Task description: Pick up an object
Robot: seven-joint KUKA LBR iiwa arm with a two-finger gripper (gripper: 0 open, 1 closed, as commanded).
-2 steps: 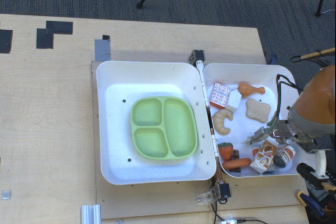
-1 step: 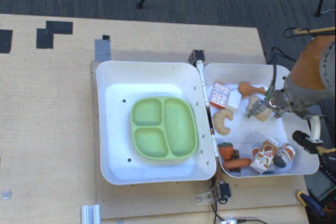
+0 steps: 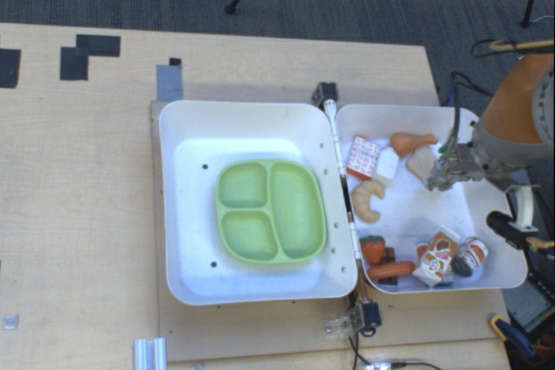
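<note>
Item: gripper [image 3: 444,176], low in the right bin [image 3: 499,277], touching or just above the tan bread piece [image 3: 421,163]; you cannot tell its state. Neighbours: croissant [image 3: 368,197], red-checked packet [image 3: 362,158]. Left bin holds the green tray [image 3: 270,212]. Step: approach. Next you need a confirmed closure on one object before lifting.

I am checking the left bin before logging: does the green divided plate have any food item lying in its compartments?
No, the green plate in the left bin shows three bare compartments; the food items lie in the right bin.
</note>
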